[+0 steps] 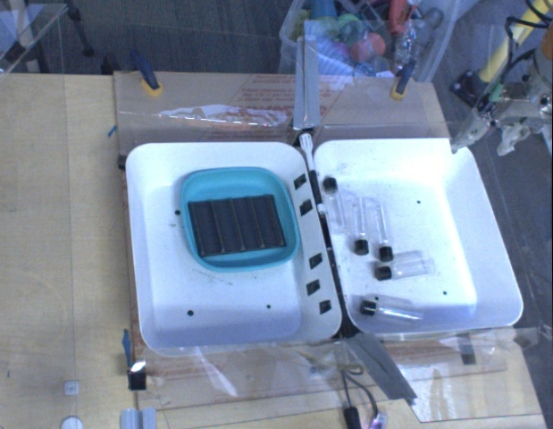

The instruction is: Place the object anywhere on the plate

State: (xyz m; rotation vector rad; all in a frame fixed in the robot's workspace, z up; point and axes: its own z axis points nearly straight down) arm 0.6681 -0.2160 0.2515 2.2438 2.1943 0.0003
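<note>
**Still nothing on the plate: vials wait in the right bin**

Broadly, the scene is a pale wooden bench (44, 239) carrying two shallow white bins side by side. The left bin (155, 315) holds a teal plate (192, 186) with rounded corners, and on that plate lies a dark ribbed rectangular insert (236, 224). The right bin (473, 239) holds the task's things: several small clear vials with black caps (383, 256), scattered in its left half, near the divider between the bins. One lies low near the front edge, another on its side close by, and a few sit further back. None is on the plate, so the task is not yet begun in any visible way.

The gripper (499, 128) hangs at the upper right, just outside the right bin's far corner and well apart from the vials. Its fingers are too small and cluttered to read, so I cannot tell whether the claw is spread or closed; nothing shows between them.

What could go wrong, in my judgement: the vials are clear, round and lying down, so they may roll or slip out of a pinch, and those close together may be knocked aside on approach. The ribbed insert might also let a vial roll once released.

Behind the bins sit brown cardboard (213, 92), clear plastic sheeting and a tub of colourful toys (365, 16); the floor beyond is dark.
</note>
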